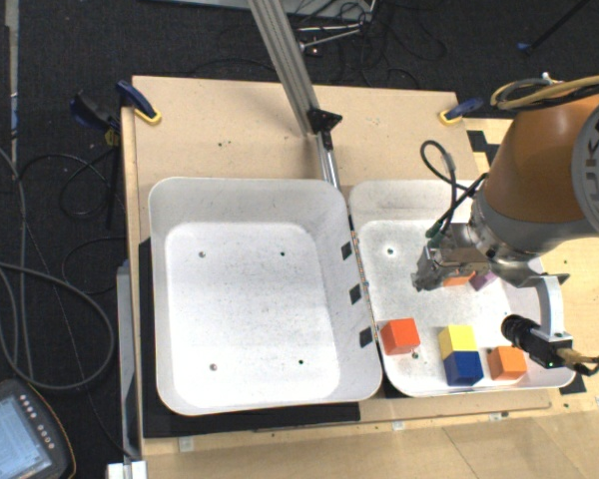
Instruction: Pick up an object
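- The wooden bench (280,128) is seen beneath and around the right bin (399,203), the landmark for everything below.
- The left bin (180,218) is set against the right bin's left wall, and the two rims touch.
- The grey arm (549,168) is reached in over the right bin's right rim, its orange band hanging above that side.
- The gripper (441,267) is held low over the middle of the right bin. Whether it is open or closed cannot be told, as its tip is hidden by its own body.
- A small orange piece (459,281) and a purple piece (483,280) are seen just beside the gripper's lower edge, near the right bin's centre; contact cannot be judged.
- An orange cube (399,334) is placed near the right bin's left wall, toward its front.
- A yellow cube (456,339) lies at the right bin's front, with a blue cube (463,367) touching it on the front-rim side.
- A second orange cube (506,363) is found just right of the blue one, near the right bin's front right corner.
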`<state>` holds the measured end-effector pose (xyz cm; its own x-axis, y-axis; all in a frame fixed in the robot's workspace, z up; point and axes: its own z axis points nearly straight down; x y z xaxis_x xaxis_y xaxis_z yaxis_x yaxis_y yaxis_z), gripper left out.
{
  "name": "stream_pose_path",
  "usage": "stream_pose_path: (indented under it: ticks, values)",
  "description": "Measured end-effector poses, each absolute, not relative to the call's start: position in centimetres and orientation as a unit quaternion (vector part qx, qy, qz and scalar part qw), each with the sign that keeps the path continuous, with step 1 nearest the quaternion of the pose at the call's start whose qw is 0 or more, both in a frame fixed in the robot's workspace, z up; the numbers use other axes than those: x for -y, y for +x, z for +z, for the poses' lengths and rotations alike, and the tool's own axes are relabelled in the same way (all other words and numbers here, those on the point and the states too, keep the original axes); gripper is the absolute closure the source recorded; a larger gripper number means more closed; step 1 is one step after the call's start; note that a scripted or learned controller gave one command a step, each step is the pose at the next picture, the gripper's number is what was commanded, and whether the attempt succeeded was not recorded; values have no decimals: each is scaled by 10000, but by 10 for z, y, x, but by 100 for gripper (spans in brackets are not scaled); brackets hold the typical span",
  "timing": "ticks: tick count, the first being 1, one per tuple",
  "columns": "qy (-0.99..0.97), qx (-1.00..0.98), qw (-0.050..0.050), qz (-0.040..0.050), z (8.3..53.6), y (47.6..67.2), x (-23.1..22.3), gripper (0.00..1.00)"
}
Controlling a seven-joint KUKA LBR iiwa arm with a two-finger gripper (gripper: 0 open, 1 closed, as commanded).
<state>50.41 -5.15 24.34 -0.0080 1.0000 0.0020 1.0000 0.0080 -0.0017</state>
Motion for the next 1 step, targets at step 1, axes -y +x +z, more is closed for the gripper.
stream_pose_path:
  ticks: [1]
  values:
    - [-7043, 7099, 13, -1, 232, 498, 1, 100]
